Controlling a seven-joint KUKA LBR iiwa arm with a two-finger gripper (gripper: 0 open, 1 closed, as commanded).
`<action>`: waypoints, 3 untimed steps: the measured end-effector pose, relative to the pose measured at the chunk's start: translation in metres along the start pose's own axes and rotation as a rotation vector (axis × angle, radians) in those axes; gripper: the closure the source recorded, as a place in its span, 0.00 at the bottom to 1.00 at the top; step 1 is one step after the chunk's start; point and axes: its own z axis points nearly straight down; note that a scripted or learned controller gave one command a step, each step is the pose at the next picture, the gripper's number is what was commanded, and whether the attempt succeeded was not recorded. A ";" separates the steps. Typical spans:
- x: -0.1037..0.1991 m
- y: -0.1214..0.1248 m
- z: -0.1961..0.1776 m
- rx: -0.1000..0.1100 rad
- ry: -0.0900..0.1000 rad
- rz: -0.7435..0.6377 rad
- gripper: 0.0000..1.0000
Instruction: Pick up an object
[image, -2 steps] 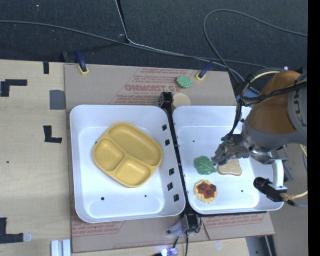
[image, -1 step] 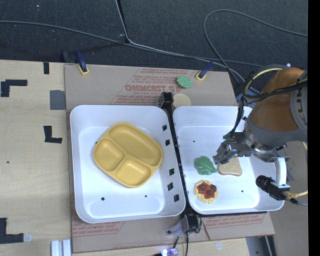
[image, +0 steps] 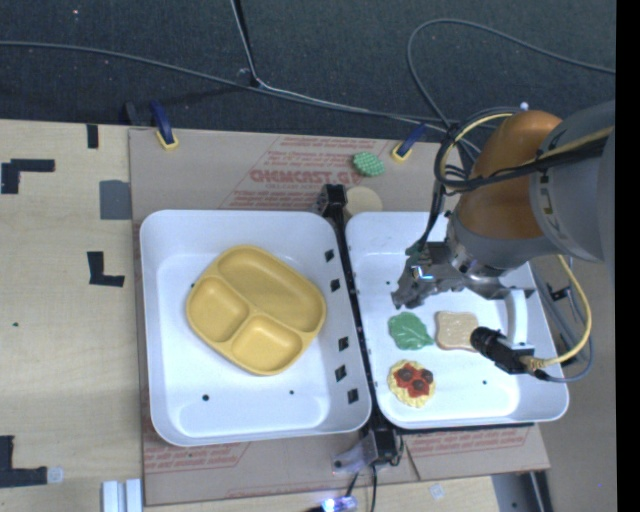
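Gripper (image: 410, 288) over right bin (image: 380, 235) centre (grip state unclear) | green leaf (image: 408, 329) just below | toast (image: 455, 329) beside

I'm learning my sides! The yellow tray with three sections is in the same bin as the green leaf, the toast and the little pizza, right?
Not quite. The camera view shows the yellow tray alone in the left bin. The green leaf, the toast and the little pizza lie together in the right bin.
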 end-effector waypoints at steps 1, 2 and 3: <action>0.036 0.031 0.000 0.000 -0.001 0.001 1.00; 0.075 0.060 -0.016 -0.001 -0.001 0.001 1.00; 0.115 0.079 -0.019 0.000 -0.001 0.002 1.00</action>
